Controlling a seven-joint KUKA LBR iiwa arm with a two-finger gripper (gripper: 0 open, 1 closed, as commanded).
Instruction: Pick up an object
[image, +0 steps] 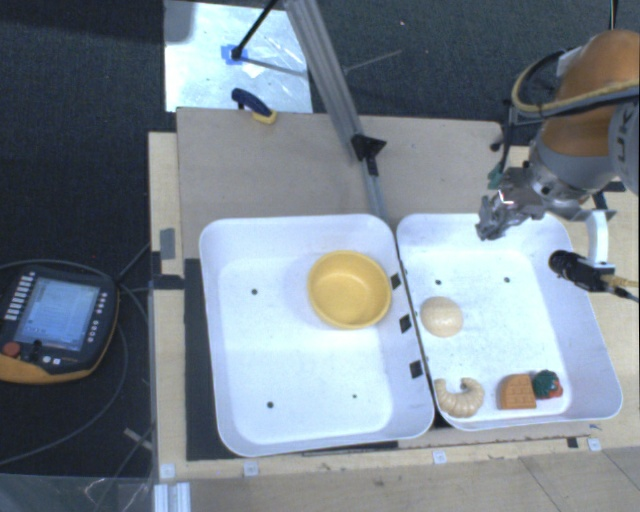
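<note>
Two shallow white bins (300, 400) sit on a beige bench. From the gripper (493, 226), whose state I cannot tell, the round cream ball (441, 316) lies toward the right bin's middle.

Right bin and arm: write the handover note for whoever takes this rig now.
End effector: over the far edge of the right bin, nothing seen in it; finger state unclear.
Right bin: cream egg-shaped object mid-bin; ridged cream larva-like toy, orange biscuit-like block and small red-green item along the near edge.
Left bin: yellow bowl.
Done: nothing picked.
Left: descend, grasp one object, lift.
</note>
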